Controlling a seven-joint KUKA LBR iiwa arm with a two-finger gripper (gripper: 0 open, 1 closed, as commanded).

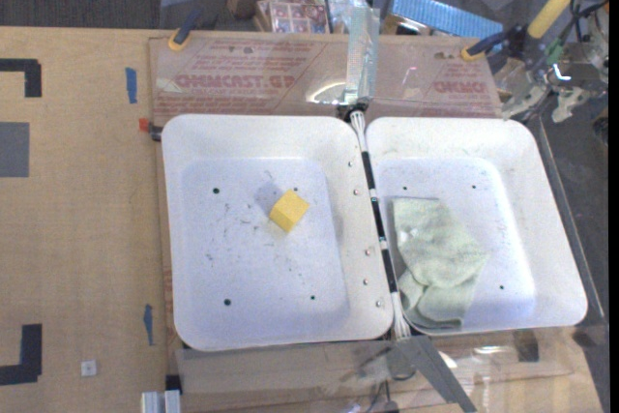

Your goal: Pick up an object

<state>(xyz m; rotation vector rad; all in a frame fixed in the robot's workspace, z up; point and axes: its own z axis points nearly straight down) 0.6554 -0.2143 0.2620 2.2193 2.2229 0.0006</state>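
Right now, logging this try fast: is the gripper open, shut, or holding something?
Gripper: cannot be told from this view. The small yellow block lies in the left white bin; the pale green cloth lies in the right white bin.

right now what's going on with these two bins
Nothing is being handled at this moment. A small yellow block lies loose near the middle of the left bin. A pale green cloth lies crumpled in the right bin, against the inner edge near the divide between the two bins. Both things rest on the bin floors, so the pick has not happened yet. The bins sit side by side on the bench.
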